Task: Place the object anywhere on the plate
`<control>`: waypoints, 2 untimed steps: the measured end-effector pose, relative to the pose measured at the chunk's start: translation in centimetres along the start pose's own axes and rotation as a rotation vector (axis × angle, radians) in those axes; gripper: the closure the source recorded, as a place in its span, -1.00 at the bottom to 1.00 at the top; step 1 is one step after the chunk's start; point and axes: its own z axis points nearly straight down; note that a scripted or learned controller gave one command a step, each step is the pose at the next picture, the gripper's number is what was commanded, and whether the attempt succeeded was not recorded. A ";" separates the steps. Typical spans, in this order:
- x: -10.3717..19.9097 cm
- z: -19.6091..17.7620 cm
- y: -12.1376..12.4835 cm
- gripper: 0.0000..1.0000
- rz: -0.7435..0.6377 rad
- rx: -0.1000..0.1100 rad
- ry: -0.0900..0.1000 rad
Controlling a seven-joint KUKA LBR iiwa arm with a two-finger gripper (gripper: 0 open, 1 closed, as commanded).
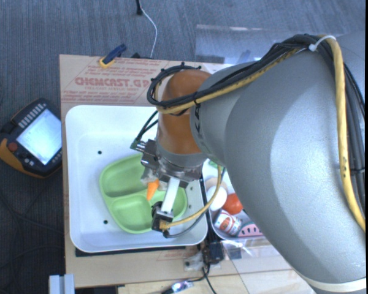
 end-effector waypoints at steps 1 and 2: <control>0.1 -0.1 0.1 -1.00 -0.001 -0.002 0.002; 2.5 -6.8 -3.2 -1.00 -0.167 -0.011 0.008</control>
